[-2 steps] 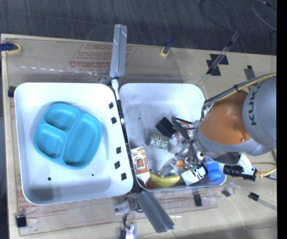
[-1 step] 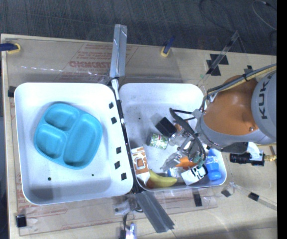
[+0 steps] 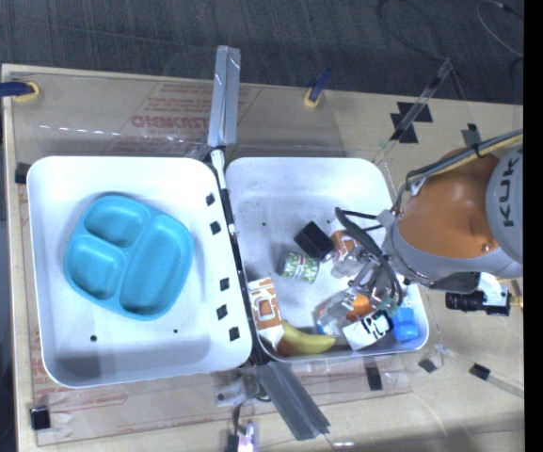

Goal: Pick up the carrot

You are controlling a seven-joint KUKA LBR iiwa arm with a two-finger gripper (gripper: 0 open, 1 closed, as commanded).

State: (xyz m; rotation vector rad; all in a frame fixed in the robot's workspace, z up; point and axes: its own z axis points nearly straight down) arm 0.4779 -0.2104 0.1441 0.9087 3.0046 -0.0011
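Arm (image 3: 459, 217): reaches in from the right, its orange band above the right bin's (image 3: 280, 182) right rim.
Gripper (image 3: 370, 285): low over the clutter in the near right part of the right bin; whether its fingers are spread or pressed together cannot be told.
Carrot (image 3: 360, 302): a small orange piece just beneath the gripper, partly hidden; contact is unclear.
Banana (image 3: 306, 340): at the near edge of the right bin, left of the carrot.
Blue block (image 3: 405, 328): in the near right corner.
Green can (image 3: 301, 267): mid-bin, left of the gripper.
Left bin (image 3: 59, 342): holds a blue divided tray (image 3: 128, 255).
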